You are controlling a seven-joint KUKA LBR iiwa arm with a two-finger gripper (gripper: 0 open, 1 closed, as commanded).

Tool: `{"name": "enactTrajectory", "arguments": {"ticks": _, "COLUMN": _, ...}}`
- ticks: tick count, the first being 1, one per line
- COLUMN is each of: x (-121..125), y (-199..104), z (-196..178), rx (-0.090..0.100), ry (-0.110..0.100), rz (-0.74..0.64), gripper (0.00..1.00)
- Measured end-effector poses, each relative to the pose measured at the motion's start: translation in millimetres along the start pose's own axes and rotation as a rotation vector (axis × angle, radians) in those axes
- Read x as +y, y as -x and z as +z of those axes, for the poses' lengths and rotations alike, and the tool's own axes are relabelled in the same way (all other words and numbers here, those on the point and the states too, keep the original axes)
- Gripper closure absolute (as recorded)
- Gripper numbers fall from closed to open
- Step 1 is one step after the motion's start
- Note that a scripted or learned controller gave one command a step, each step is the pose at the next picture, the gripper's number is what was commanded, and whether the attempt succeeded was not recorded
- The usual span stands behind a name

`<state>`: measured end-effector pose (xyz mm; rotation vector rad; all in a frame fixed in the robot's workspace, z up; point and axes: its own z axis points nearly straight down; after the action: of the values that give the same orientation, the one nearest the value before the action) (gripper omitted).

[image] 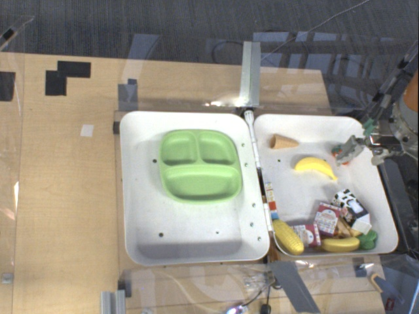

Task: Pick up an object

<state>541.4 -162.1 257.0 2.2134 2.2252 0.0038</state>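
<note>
Tabletop (65,195) of pale wood runs across the view under a clear sheet, with black square marks (65,76) at 10 o'clock and dark grey carpet (163,12) beyond the far edge. On it sit two shallow white bins side by side, their inner rims touching along a metal divider post (251,77).

The left bin (141,234) holds a green divided plate (200,164), lying flat near its middle, with bare white floor open all around it, widest toward 6 o'clock.

The right bin (308,126) carries the loose objects. A tan wedge (284,142) lies toward 12 o'clock, and a yellow banana (315,167) lies just below it, apart from everything else, with free floor on all sides. At 6 o'clock a corn cob (287,237) rests against the near rim. Beside it a crowded cluster fills the 5 o'clock corner: a red carton (325,220), a black-and-white cow-patterned carton (349,205), a second yellow piece (340,244) and a green piece (368,240), touching one another.

The arm (402,120) enters at 3 o'clock, low over the right bin's far right rim. Its gripper (345,150) points toward 9 o'clock, near the banana but apart from it, and I cannot tell whether it is released or clenched; nothing is seen held.
</note>
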Motion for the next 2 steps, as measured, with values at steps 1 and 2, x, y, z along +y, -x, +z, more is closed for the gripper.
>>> {"name": "enactTrajectory", "arguments": {"ticks": 1, "x": 48.1, "y": -1.0, "z": 161.5, "rx": 0.0, "ry": 0.002, "rz": 0.118, "gripper": 0.0}}
{"name": "enactTrajectory", "arguments": {"ticks": 2, "x": 50.1, "y": -2.0, "z": 149.9, "rx": 0.001, "ry": 0.007, "rz": 0.117, "gripper": 1.0}}
